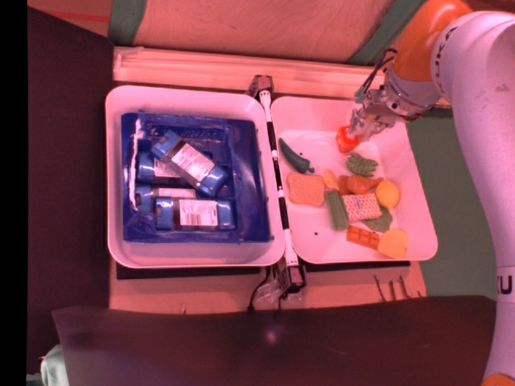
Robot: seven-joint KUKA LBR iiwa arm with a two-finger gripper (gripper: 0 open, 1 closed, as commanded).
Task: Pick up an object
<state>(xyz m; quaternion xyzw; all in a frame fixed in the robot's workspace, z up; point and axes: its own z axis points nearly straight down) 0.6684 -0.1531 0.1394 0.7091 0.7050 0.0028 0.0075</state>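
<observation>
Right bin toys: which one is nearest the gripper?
The small red toy at the right bin's far end, just below the gripper. The other toys lie in a cluster farther toward the near side.

Bench (pixel 201 292) bearing two white bins (pixel 193 252)

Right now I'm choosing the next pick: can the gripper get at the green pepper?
Probably yes. The green pepper lies alone at the right bin's left side with nothing on top, and the gripper hovers over that same bin.
</observation>
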